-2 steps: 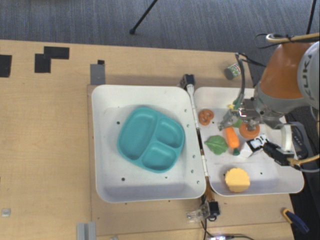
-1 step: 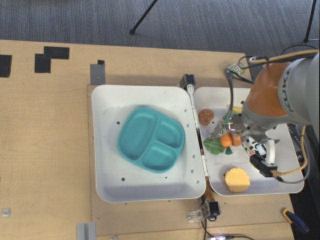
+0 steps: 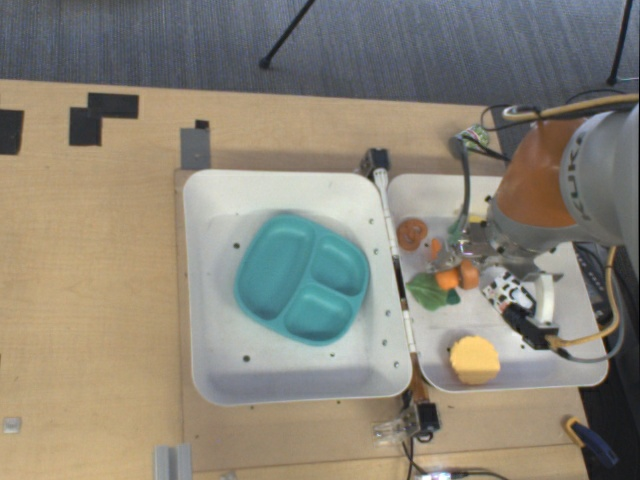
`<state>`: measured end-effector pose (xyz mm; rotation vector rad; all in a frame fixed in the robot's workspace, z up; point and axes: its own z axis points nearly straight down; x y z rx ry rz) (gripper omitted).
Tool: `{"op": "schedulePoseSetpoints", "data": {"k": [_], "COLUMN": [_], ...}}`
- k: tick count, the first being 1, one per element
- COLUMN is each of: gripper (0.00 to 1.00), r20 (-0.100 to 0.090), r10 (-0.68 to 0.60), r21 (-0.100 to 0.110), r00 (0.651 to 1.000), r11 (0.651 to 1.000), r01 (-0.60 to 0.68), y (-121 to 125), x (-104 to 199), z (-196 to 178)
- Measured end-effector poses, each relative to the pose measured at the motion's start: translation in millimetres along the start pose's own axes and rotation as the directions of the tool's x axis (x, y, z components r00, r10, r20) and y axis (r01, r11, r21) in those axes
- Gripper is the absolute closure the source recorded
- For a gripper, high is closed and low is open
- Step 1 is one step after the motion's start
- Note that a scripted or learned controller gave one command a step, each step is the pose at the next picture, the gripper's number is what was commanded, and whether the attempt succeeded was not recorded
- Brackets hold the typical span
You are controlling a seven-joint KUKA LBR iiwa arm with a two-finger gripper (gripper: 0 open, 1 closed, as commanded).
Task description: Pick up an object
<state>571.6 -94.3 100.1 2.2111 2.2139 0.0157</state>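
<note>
My gripper (image 3: pixel 462 256) is low in the right bin (image 3: pixel 580 368), reaching in from the right under the grey arm with its orange band. It sits directly over a small orange piece (image 3: pixel 448 279) that lies beside a green leafy item (image 3: pixel 428 293). Another small orange bit (image 3: pixel 436 248) lies just to the gripper's left. A brown round object (image 3: pixel 411 233) rests near the bin's left wall. A yellow rounded object (image 3: pixel 474 359) lies at the bin's front. The arm hides whatever lies under the wrist.
The left bin (image 3: pixel 215 368) holds a teal divided plate (image 3: pixel 303 277) near its middle. A ridge (image 3: pixel 392 258) separates the two bins. Black tape patches (image 3: pixel 100 116) mark the bench at far left.
</note>
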Motion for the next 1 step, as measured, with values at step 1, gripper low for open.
{"op": "schedulePoseSetpoints", "data": {"k": [1], "gripper": [1.00], "r20": [-0.002], "r10": [-0.004], "r21": [0.011], "r00": [1.000], "r11": [1.000], "r01": [0.004], "y": [-19.8], "x": [44.7], "z": [-125.6]}}
